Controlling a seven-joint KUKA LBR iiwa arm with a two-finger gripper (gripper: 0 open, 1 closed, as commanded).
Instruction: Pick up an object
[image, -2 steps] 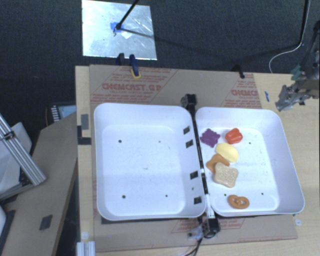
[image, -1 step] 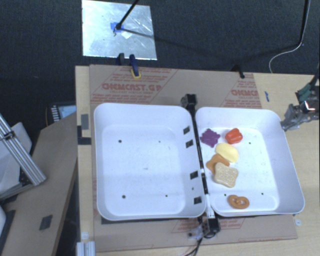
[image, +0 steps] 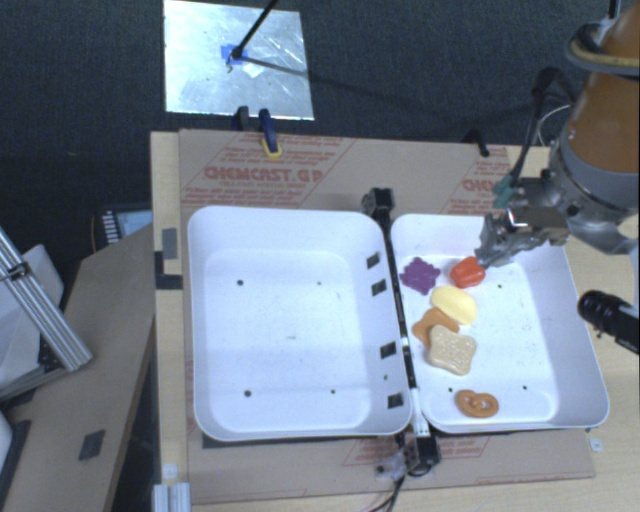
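The table (image: 120, 300) is light brown, covered with a sheet of cardboard (image: 300, 165) that has red printed letters. Behind it the floor (image: 80, 80) is dark. A shiny silver sheet (image: 238, 60) lies there. At the left edge stands an aluminium rail (image: 35, 305).

Two white bins side by side: left bin (image: 285, 330), right bin (image: 560, 350). Six food pieces in the right one: one purple piece (image: 420, 273), one red piece (image: 467, 271), one yellow piece (image: 453, 303), one orange-brown piece (image: 431, 322), one toast slice (image: 452, 351), one pretzel (image: 477, 403).
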